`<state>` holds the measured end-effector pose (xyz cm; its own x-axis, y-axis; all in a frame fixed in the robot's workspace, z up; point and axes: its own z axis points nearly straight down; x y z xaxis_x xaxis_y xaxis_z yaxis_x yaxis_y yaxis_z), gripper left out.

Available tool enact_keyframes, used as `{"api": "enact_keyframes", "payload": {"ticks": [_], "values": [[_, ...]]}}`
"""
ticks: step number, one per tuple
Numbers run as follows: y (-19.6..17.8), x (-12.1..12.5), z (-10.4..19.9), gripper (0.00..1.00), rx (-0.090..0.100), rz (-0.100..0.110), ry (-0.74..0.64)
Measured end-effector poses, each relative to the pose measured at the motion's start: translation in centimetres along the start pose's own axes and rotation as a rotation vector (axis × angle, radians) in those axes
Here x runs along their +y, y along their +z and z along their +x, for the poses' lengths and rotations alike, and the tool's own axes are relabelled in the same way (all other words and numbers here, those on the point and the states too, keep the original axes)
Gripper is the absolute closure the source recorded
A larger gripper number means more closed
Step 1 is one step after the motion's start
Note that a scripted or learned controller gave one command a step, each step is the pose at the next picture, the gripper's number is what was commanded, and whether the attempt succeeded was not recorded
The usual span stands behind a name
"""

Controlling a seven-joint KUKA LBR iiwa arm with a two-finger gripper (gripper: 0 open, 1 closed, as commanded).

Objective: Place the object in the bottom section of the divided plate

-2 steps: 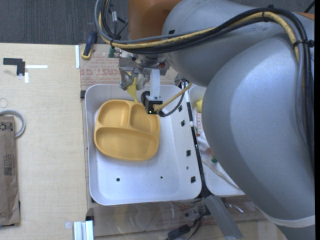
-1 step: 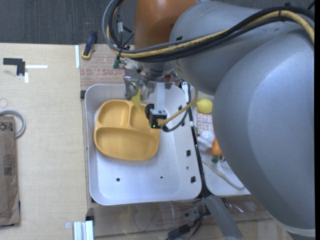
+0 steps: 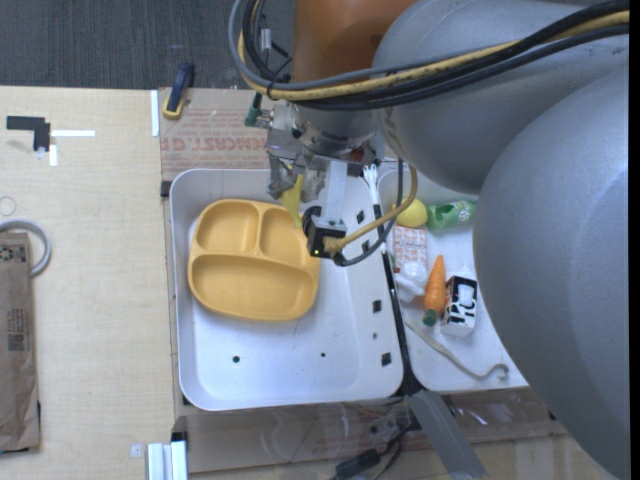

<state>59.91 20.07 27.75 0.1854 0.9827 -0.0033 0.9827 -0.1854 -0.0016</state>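
On the left, bare wooden table point(image 3: 90, 268). Then the left bin point(image 3: 270, 368), with the yellow divided plate point(image 3: 250, 288) lying flat in its upper half: two small sections at the top, one long bottom section nearest the bin's middle, nothing in any of them.

Just over the plate's upper right rim, the end effector point(image 3: 300, 203), hanging from the grey arm amid cables. Cannot tell whether wide, narrow or clamped (too much hardware in the way). Tight against its tip, a small yellow-green piece point(image 3: 291, 197), probably the task's thing; held or merely beside it, impossible to say. Above the plate's rim in any case, up and to the right of the bottom section.

Likely light and stiff, a moulded toy by the look of it, perhaps smooth enough to slip. Best taken across its narrow middle.

Further right, in the right bin point(image 3: 470, 363), a carrot point(image 3: 434, 286) and other small items.
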Motion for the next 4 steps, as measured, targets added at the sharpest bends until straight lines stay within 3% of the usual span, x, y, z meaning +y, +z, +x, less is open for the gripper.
{"api": "enact_keyframes", "payload": {"ticks": [1,2,3,4], "values": [[3.3,5.4,3.8,1.00,-0.001,0.001,-0.002],[3.2,5.4,3.7,1.00,0.002,0.001,0.827],[0.9,3.9,3.4,1.00,0.002,0.001,1.085],[14.3,3.5,3.3,1.00,0.000,0.001,1.089]]}}
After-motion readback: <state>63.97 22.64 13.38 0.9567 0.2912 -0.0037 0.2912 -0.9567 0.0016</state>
